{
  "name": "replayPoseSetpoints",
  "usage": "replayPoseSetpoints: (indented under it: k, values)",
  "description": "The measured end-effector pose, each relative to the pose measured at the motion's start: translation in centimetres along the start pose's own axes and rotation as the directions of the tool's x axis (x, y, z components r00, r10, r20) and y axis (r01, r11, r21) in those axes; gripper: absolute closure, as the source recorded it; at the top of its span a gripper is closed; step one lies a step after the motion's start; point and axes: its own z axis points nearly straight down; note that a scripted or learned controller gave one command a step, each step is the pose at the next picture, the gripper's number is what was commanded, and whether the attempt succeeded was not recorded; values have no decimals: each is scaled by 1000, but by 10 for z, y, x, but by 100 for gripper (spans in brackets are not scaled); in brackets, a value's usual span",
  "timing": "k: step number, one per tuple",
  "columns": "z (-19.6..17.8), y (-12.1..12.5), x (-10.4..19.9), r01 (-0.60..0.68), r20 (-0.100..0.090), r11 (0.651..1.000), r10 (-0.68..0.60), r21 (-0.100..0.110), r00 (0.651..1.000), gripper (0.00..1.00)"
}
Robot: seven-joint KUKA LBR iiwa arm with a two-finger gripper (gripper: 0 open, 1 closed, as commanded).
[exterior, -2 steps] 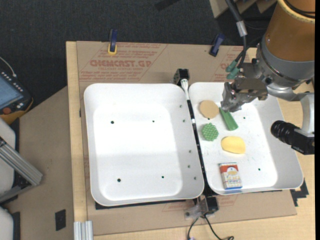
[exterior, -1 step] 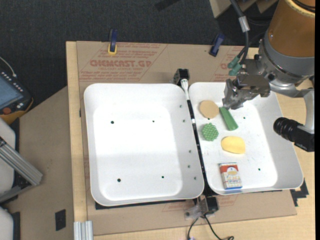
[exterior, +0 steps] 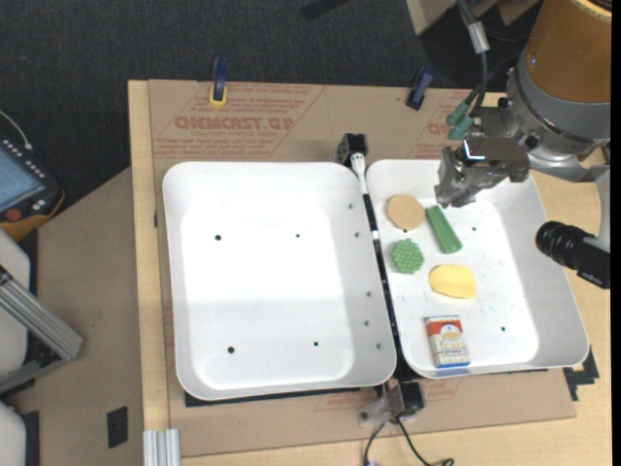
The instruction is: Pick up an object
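Nearest the camera, in the right-hand shallow white bin (exterior: 553,348), lies a small red-and-white printed carton (exterior: 447,342), flat and close to the front rim. Behind it sit a yellow rounded lemon-like object (exterior: 452,282), a green knobbly ball (exterior: 408,256), a green plastic stick (exterior: 442,229) lying at a slant, and a tan flat disc (exterior: 405,212). The left-hand white bin (exterior: 194,260) adjoins across the black hinge strip.

The gripper (exterior: 454,194) hangs at the upper end of the green stick, near or touching it; whether it is apart or together cannot be told, and no object shows within it.

Assessment: the stick appears the target. A sound grasp would straddle its narrow width, centred along its length, clear of the disc just beside it. A grip at the end risks pivoting.
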Motion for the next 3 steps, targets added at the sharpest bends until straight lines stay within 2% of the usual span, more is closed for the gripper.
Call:
replayPoseSetpoints:
  k: [1, 2, 3]
  values:
    - [111, -4, -39, -8, 0, 1000, 8, 19, 1000, 100]
    - [9, -1, 22, 5, -5, 1000, -5, -5, 1000, 100]
    - [4, -1, 19, -2, -2, 1000, 2, 4, 1000, 100]
